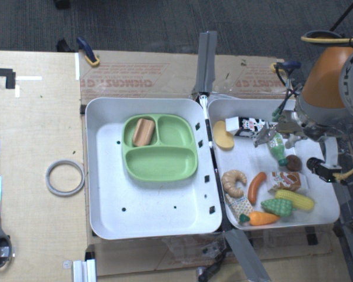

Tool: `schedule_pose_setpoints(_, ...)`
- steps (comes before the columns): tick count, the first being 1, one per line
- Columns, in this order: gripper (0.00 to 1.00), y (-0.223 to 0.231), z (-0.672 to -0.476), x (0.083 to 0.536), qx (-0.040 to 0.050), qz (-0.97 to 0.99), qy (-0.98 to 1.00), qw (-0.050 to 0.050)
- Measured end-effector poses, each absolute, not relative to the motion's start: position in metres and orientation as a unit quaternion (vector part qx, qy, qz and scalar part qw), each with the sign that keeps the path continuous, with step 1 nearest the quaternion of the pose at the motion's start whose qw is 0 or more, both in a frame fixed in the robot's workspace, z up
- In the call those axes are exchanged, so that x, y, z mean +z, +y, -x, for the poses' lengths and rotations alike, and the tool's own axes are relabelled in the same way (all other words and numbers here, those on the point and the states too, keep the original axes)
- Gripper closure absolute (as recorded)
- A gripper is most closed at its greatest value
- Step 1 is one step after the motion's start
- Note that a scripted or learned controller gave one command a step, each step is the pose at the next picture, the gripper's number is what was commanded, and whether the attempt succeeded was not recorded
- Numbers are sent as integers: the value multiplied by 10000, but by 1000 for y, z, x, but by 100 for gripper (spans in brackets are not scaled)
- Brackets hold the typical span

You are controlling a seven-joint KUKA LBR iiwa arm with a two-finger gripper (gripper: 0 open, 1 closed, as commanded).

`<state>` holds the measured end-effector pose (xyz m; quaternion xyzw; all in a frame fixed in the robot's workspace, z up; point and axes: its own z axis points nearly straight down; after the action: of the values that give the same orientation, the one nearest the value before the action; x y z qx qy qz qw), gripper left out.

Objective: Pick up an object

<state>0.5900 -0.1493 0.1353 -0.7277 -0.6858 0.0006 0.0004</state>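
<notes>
Toy carrot (262,218) lying at 6 o'clock in right bin (329,215), beside green veg piece (276,207) and corn cob (295,200).

Holding a green bottle-like toy (276,148) between fingers: gripper (273,138) low at 12 o'clock of that bin's clutter. Below it, sausage (256,187) and croissant (235,183) near centre; yellow slice (223,136) at 10 o'clock. Over at 9 o'clock, left bin (106,216) carrying green divided plate (161,163), with bread-like piece (143,131) in its upper-left compartment.
</notes>
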Motion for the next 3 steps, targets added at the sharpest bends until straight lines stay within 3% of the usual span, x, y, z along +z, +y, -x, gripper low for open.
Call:
schedule_pose_setpoints(1,0,-178,-612,91,7,7398,-6728,2)
schedule_pose_setpoints(2,100,-178,-613,101,3,7397,-6729,-1)
schedule_pose_setpoints(3,0,-178,-613,101,4,7397,-6729,-2)
